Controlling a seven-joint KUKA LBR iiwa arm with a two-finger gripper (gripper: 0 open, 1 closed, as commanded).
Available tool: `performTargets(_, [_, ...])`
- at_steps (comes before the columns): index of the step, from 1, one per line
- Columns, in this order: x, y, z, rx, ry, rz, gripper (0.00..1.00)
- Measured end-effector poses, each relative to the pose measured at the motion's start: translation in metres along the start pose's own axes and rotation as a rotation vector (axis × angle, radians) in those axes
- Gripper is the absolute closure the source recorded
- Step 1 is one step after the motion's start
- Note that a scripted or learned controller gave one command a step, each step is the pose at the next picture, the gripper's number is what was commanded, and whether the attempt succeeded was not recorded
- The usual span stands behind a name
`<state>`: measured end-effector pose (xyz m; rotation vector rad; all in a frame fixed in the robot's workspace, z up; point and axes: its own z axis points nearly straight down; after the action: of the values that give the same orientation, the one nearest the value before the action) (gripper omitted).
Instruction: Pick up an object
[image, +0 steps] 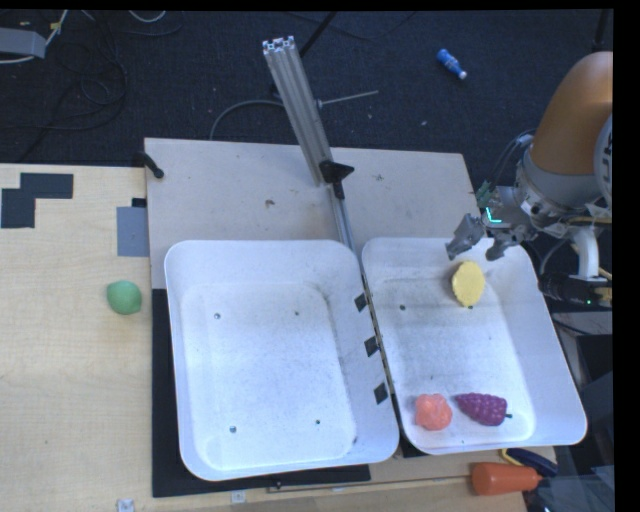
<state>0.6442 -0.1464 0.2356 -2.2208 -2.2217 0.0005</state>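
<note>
My gripper (480, 245) hangs over the far part of the right bin (560, 400), open, its two dark fingers spread apart. Just in front of the fingertips a yellow lemon-shaped object (468, 284) lies on the bin floor, with nothing between the fingers. Near the front wall of the same bin sit a pink-orange round object (432, 412) and, beside it, a purple bunch of grapes (482, 408).
The left bin (190, 290) stands beside the right one, with black clips along the shared rim. A slanted aluminium post (305, 110) rises behind the bins. A green ball (124, 297) rests on the wooden bench at left. An orange object (505, 478) lies outside the right bin's front edge.
</note>
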Motion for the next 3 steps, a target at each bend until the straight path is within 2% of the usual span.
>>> performTargets(1, [0.000, 0.000, 0.000, 0.000, 0.000, 0.000, 0.00])
performTargets(2, [0.005, -0.005, 0.062, 0.005, 0.001, -0.001, 0.00])
performTargets(3, [0.012, 0.001, 0.111, 0.004, 0.001, 0.000, 0.00])
